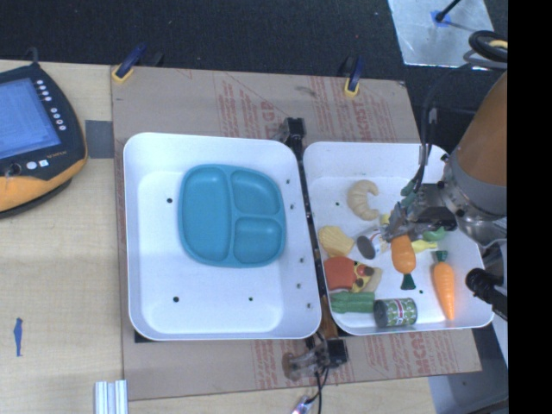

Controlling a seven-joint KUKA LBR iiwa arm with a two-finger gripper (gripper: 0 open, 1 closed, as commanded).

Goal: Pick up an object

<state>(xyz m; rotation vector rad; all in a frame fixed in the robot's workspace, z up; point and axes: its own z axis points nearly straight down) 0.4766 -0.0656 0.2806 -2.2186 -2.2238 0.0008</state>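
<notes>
From the overhead camera, my gripper (404,220) hangs low over the right bin (332,164), a dark metal cluster with cables trailing back toward my grey wrist and orange band. Whether it is spread or closed I cannot tell; the dark parts blur together there, and nothing shows plainly between them.

Just below my gripper lies a smooth orange carrot (403,254) with a green stub, close enough that I cannot say if we touch. A small yellow-green piece (428,245) sits just right of it. Further right and lower is a second carrot (443,288), tapered, its green top pointing up. To my left rests a pale, curved croissant (363,197), matte and ridged. Below-left are a dark oval pebble-like piece (366,247), a yellow ribbed corn-like piece (335,241), and a red and yellow toy (349,273). Lower still, a green cucumber-like stick (352,302) lies beside a small can (395,312) on its side.

Well to my left, the left bin (142,231) holds a glossy teal divided plate (231,214). A yellow-cased teach pendant (34,141) lies on the wooden bench far left.
</notes>
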